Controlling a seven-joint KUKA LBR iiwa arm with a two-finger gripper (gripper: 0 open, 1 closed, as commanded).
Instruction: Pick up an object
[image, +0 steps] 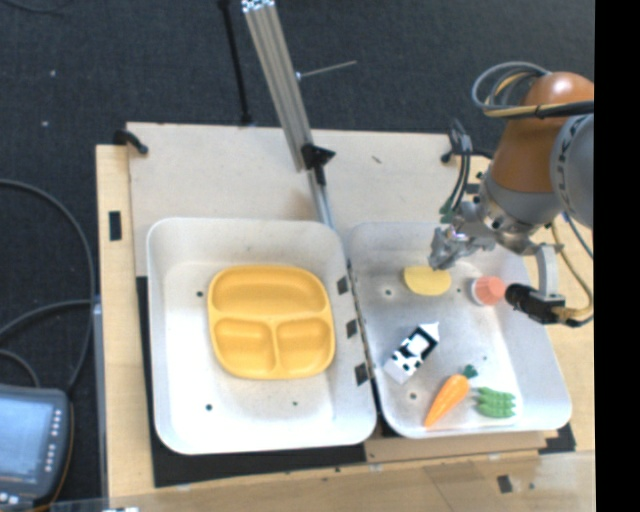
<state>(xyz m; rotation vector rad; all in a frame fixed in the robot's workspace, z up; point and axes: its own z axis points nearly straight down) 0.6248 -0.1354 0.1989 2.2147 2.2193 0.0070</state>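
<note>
Where the arm reaches: grey end effector (447, 250) low over the right white bin (520, 395), just above the flat yellow oval piece (428, 282).
Finger state: cannot tell.
Near the yellow oval: pink round piece (489, 290) beside it; black-and-white carton (413, 352) below; orange toy carrot with green top (450, 397) farther below.
Left white bin (175, 300): yellow divided plastic plate (270, 320).
</note>
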